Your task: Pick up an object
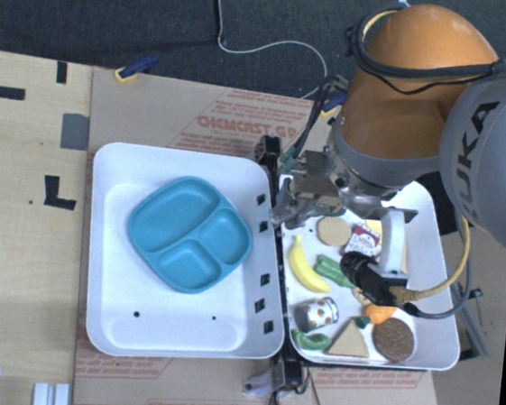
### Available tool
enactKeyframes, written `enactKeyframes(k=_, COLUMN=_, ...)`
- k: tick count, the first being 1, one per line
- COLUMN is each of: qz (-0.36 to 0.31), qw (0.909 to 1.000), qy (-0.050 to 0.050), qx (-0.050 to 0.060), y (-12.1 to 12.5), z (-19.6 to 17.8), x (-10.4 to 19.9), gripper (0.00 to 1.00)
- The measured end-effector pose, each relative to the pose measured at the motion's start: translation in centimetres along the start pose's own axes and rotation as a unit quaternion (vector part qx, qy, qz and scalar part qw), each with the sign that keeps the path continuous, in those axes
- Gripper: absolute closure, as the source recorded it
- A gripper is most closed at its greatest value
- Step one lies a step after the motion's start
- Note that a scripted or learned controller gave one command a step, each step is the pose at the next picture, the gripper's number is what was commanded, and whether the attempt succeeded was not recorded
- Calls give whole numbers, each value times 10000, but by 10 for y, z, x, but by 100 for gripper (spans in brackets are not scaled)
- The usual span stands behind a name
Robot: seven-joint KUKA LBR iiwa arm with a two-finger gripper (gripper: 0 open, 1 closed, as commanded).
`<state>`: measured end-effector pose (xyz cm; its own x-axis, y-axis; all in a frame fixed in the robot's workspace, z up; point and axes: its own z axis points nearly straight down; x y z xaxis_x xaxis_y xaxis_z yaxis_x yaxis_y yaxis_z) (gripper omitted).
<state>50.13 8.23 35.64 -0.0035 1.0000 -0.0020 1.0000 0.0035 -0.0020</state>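
- A blue plate [190, 234] lies alone in the left bin [116, 168].
- The gripper [300, 202] hangs over the right bin [440, 229]; whether it is spread cannot be told.
- The banana [306, 267] sits crowded among toy food, so a grab could slip.

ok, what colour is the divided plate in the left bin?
Light blue, plain with no pattern. The divided plate shows clearly in the camera view, lying in the left bin.

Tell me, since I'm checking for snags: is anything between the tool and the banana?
Nothing visible. The tool hangs over the right bin's upper left corner, and the banana lies just below it, uncovered.
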Motion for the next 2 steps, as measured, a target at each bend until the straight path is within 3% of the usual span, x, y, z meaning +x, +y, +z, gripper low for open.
enactKeyframes(k=1, qz=12, qw=10000, qy=11, qx=-11, y=-18, z=-20, x=-17, gripper=100)
enactKeyframes(k=2, qz=-16, qw=10000, qy=18, qx=-28, y=-18, z=-67, x=27, gripper=100)
